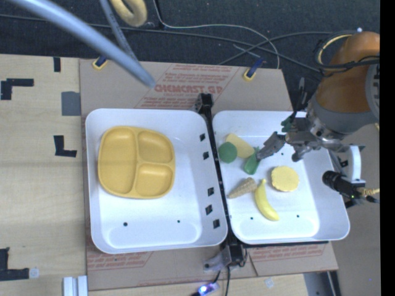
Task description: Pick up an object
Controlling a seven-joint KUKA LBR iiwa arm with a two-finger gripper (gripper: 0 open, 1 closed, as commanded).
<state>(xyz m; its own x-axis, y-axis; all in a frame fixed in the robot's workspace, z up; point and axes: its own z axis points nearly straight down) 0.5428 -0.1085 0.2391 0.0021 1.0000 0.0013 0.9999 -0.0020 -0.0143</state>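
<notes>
Your pickable items sit in the right bin (327,224): a green pepper-like piece (251,163), a green ball (228,153) against a pale yellow wedge (242,145), a cone-shaped piece (242,188), a banana (266,202) and a round yellow slice (285,179). The gripper (285,150) hangs over that bin with its fingers spread apart, one fingertip (265,152) right beside the green piece, nothing held between them. In the left bin (148,227) you see a yellow divided plate (136,162).

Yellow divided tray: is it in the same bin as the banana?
No, the yellow divided tray lies in the left bin, while the banana lies in the right bin.
</notes>
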